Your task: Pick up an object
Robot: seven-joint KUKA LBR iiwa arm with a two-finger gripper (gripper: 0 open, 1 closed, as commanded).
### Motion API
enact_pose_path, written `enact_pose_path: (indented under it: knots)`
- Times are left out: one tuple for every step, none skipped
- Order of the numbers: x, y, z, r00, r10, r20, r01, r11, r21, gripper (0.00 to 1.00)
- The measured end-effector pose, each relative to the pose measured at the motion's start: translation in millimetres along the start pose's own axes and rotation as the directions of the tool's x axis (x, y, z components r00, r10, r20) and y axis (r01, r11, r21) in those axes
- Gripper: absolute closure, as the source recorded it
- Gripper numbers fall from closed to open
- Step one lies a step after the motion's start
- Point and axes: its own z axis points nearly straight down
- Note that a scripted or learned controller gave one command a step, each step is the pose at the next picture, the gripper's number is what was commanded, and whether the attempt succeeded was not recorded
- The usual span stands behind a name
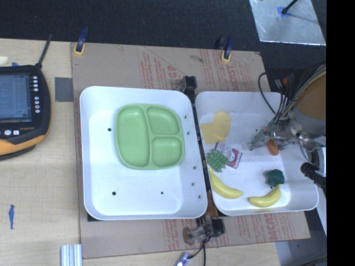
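The right bin point(244, 101) holds several toy foods. A pale yellow piece point(217, 126) lies at its left, with a green leafy piece point(216, 160) and a small printed packet point(230, 154) below it. Two bananas point(224, 187) point(265, 198) rest near the front wall, and a dark green lump point(274, 176) sits above the right one. My gripper point(255, 139) hangs low over the right half of this bin, pointing left, its fingers spread open with nothing between them. A small orange piece point(273, 147) lies against the gripper's lower side.
The left bin point(100, 187) carries a green divided plate point(148, 136). A teach pendant point(19, 107) lies on the bench at the far left. Cables point(280, 96) loop over the right bin's back right corner. Clamps point(189, 83) join the bins.
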Motion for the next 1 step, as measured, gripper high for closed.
enact_pose_path:
  knots:
    - [-3.5, -50.7, -122.6, 1.0, 0.003, 0.0, -0.003, 1.0, -0.001, 0.0]
